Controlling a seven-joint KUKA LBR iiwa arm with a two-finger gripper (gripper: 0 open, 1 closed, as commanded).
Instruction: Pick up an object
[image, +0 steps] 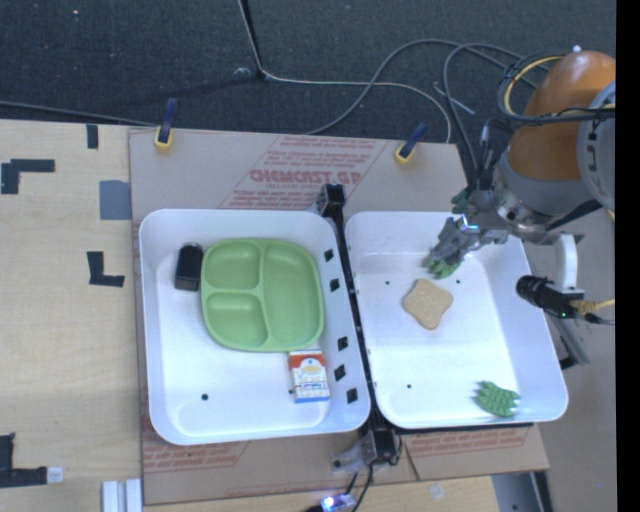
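The arm (556, 120) is reaching in from the right, and its gripper (452, 245) is hanging over the far part of the right bin (470, 355), tilted down and toward the left of the view. A small green piece (438, 266) is lying right at the gripper's tip, touching it or just under it. The tip is blurring into the green, so I cannot tell whether the gripper is open or closed, or whether it is holding that piece.

The green piece is looking like the nearest candidate. It is sitting along the line the gripper is already pointing, slightly toward the near-left of the tip, so the coming move probably needs little more than a short drop. Its long axis seems to be running along that same slant, but it is too small to be sure.

A tan bread slice (427, 303) is lying flat just beside it, nearer the camera and apart from the gripper. A leafy green thing (497, 399) is resting in the bin's near right corner, well apart. In the left bin (165, 330), a green divided plate (262, 295), a black block (188, 267) and a small box (310, 376) are sitting far from the gripper's reach line.
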